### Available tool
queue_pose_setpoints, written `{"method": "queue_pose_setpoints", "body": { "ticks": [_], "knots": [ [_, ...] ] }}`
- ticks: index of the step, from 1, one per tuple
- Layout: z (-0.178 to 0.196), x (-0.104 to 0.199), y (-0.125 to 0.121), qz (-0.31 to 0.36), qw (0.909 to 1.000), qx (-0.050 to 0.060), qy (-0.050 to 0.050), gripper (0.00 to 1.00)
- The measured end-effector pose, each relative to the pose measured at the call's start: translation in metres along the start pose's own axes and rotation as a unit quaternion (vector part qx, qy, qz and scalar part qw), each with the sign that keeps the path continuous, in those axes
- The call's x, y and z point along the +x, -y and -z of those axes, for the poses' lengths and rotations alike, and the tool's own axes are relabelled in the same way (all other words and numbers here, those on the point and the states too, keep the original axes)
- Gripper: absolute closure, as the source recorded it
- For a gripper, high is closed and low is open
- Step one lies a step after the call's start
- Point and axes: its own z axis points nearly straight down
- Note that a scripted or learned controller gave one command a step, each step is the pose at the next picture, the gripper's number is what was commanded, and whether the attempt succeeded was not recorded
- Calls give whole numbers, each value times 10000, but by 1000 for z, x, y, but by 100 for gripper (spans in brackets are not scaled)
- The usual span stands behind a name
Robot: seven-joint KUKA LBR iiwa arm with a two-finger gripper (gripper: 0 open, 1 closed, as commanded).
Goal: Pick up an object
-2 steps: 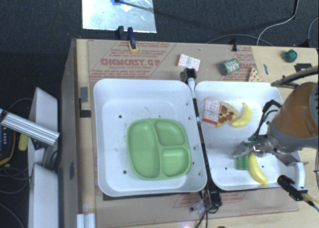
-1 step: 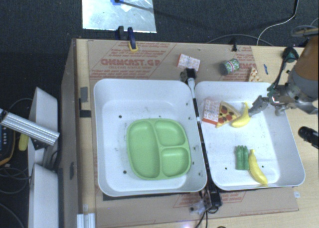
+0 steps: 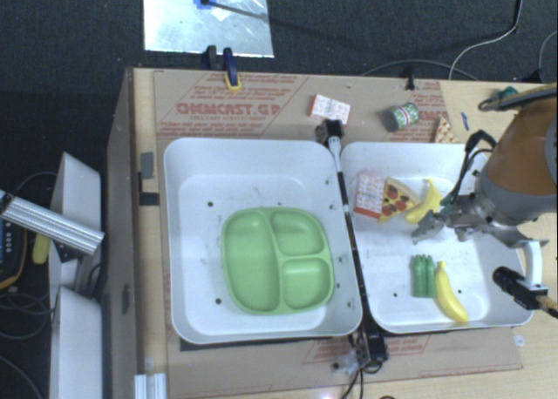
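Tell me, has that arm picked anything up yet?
Not that I can see. The claw is low in the right bin, near a yellow piece, but nothing visibly sits between its tips. The banana and green item lie untouched. The lift itself remains.

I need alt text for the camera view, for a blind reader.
The end effector hangs over the right bin, near a yellow toy, a banana and a green toy. The left bin holds a green divided plate.
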Motion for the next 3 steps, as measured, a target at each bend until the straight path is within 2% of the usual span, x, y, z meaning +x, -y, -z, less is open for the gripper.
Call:
{"method": "queue_pose_setpoints", "body": {
  "ticks": [1, 2, 3],
  "knots": [
    [-54, 24, 30, 1, 10000, -9, 2, 0],
    [-34, -25, 40, -10, 10000, -14, 11, 0],
    [-54, 33, 42, 8, 10000, -10, -1, 0]
  ]
}}
